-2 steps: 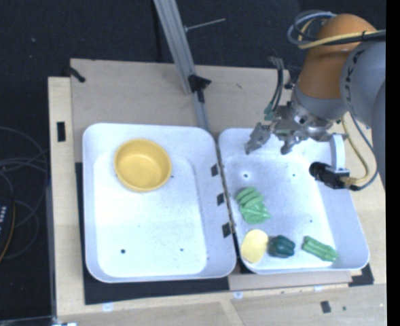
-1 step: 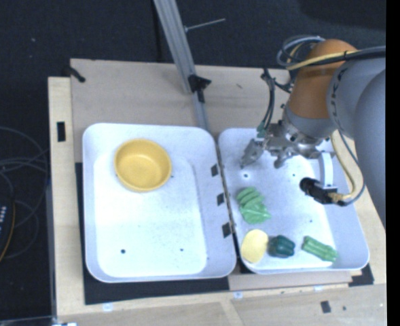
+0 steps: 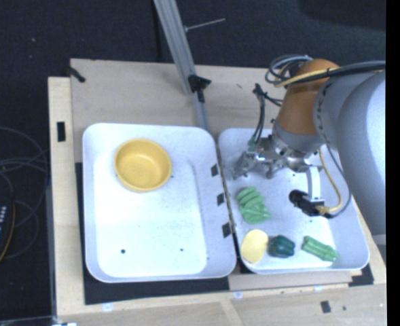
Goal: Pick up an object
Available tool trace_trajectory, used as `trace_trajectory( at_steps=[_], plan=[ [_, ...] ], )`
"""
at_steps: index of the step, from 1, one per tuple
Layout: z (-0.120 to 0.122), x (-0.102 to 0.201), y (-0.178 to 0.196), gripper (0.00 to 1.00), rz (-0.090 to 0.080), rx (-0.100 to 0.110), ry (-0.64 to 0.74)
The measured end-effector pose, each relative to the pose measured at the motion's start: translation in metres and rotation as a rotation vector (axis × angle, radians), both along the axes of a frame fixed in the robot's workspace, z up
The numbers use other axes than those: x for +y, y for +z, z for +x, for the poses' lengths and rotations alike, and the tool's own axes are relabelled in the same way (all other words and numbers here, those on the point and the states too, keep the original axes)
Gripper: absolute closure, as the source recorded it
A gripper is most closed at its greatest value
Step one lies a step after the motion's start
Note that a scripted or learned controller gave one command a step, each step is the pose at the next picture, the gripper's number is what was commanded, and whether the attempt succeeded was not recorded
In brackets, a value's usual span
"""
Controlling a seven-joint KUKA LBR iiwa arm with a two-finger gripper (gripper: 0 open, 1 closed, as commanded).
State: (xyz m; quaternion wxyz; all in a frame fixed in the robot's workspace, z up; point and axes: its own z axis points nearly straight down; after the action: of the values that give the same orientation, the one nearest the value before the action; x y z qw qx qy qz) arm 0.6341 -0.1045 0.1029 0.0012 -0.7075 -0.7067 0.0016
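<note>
the grey arm [image 3: 362, 134], nearest the lens, fills the right side, its orange band above the wrist, reaching in over the right bin [image 3: 349, 260]. the left bin [image 3: 145, 250] holds a yellow bowl [image 3: 142, 164] toward its far left corner, well apart from the tool.

the gripper [image 3: 254, 164] hangs over the far part of the right bin, close to the divider between the bins; its metal fingers look spread and nothing sits between them, though the view is soft there.

the likeliest target is the light green ribbed object [image 3: 252, 205], lying just nearer the camera than the gripper and apart from it. its long axis runs roughly from far to near, tilted slightly toward the right, so the coming move is a short shift toward the near edge and then down.

smaller things line the near wall: a yellow round piece [image 3: 254, 245], a dark green piece [image 3: 281, 246] beside it, and a bright green oblong piece [image 3: 319, 248] lying slantwise toward the right corner.
</note>
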Motion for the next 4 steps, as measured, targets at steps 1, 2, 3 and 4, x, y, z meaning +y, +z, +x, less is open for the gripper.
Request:
trace_trajectory(
  at_steps=[1, 2, 3, 4],
  plan=[
    [0.002, 0.000, 0.013, 1.00, 0.001, -0.006, -0.001],
    [0.003, 0.010, 0.066, 1.00, 0.001, -0.009, 0.001],
    [0.010, 0.014, 0.125, 1.00, 0.000, -0.010, 0.001],
    [0.011, 0.014, 0.131, 1.00, 0.001, -0.005, 0.001]
  ],
)
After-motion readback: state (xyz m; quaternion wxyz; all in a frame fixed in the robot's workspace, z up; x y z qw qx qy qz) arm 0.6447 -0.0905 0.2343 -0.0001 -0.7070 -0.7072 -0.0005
